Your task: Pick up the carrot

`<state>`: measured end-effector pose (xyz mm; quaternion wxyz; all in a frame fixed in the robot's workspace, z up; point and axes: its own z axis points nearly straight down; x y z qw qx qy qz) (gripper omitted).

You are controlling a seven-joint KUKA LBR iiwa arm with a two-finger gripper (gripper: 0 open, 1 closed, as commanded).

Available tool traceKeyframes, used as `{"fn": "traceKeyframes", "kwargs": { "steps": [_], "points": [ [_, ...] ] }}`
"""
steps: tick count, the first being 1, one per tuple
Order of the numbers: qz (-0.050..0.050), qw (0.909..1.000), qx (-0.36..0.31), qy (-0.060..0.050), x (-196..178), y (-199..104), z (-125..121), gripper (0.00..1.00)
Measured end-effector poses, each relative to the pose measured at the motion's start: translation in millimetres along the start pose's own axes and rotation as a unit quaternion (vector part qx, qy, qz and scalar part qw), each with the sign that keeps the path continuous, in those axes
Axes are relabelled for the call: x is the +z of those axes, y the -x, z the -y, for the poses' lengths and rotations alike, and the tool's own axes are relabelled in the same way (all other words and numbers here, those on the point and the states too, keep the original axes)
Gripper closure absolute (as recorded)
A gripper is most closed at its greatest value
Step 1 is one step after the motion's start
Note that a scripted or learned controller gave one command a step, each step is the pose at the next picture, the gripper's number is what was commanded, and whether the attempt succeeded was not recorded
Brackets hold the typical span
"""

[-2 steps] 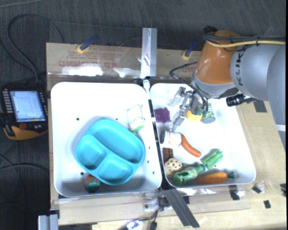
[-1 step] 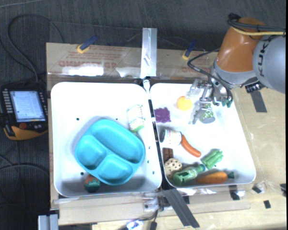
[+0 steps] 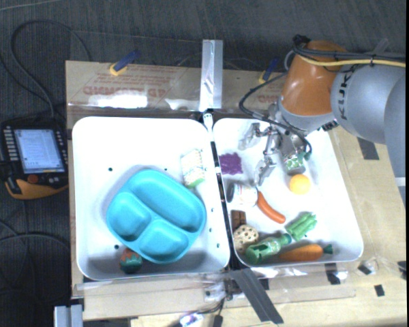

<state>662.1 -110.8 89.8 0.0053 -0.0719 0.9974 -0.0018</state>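
Robotics lab cell. Industrial arm (image 3: 354,101) over a plywood bench (image 3: 143,87) with two white bins (image 3: 95,251) of toy food, teach pendant (image 3: 31,157) on dark carpet (image 3: 27,264) at left, loose cables (image 3: 34,39) trailing far left.

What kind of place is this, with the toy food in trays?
Most likely a robotics lab or test bench. A grey and orange robot arm reaches over two white bins of toy food, and a handheld control pendant with trailing cables lies beside the bench.
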Motion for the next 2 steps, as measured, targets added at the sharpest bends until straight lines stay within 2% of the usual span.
{"fn": "traceKeyframes", "kwargs": {
  "steps": [1, 2],
  "points": [
    [0.002, 0.996, -0.089, 0.0, -2, -46, -3, 0.0],
    [-0.004, 0.996, -0.089, 0.002, -49, -97, 9, 0.0]
  ]
}}
